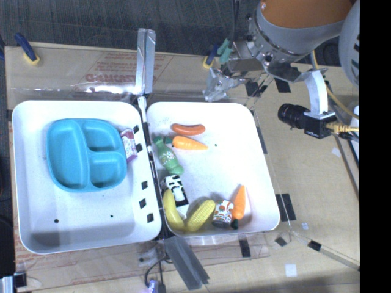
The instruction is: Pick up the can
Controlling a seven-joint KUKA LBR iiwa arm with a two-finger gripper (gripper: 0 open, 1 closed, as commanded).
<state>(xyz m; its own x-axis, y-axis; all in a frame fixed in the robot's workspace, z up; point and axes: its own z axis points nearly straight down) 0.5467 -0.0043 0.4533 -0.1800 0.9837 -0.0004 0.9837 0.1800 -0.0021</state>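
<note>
Taking the blue tray (85,153) in the left bin (36,224) as landmark: just right of it a small purple packet (129,144); further right, in the right bin (259,182), one green bottle (166,154), one sausage (188,128), two carrots, one banana (172,214), one corn cob (200,215). The can (223,214) lies far right and below, on its side. The gripper (217,85) hovers above that bin's top rim, well apart; whether it is spread or closed I cannot tell.
</note>
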